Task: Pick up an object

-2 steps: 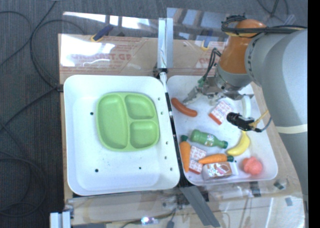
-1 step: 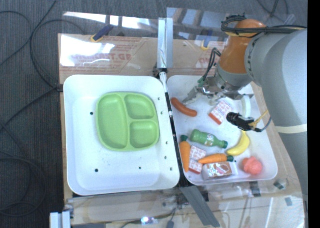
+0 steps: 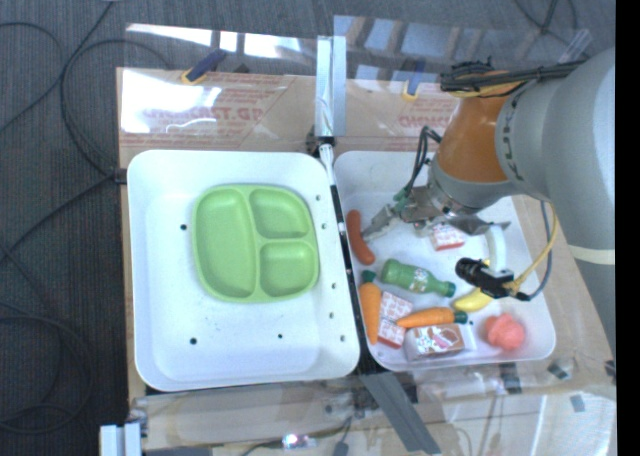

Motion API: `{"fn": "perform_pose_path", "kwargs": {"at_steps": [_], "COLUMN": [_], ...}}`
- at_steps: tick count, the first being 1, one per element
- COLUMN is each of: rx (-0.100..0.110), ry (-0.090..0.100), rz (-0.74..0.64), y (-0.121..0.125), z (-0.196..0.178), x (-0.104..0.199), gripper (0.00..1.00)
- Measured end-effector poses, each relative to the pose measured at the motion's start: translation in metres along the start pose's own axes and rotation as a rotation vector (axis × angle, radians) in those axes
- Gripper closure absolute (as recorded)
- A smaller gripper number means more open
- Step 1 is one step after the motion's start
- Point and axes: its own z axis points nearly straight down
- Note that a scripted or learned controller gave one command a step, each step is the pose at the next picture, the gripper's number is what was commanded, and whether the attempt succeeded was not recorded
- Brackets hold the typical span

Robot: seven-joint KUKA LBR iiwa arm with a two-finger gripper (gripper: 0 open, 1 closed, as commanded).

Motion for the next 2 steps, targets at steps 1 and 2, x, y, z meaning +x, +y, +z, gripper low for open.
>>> {"fn": "perform_pose_path", "kwargs": {"at_steps": [1,2], "rx": [-0.001,0.001], "ry": [0.001,0.003], "rz": [-0.077,-0.019], "y": [-0.004,0.034], "z": [0.0,0.001], "x": [-0.03,-0.051], "gripper": [0.0,0.0]}}
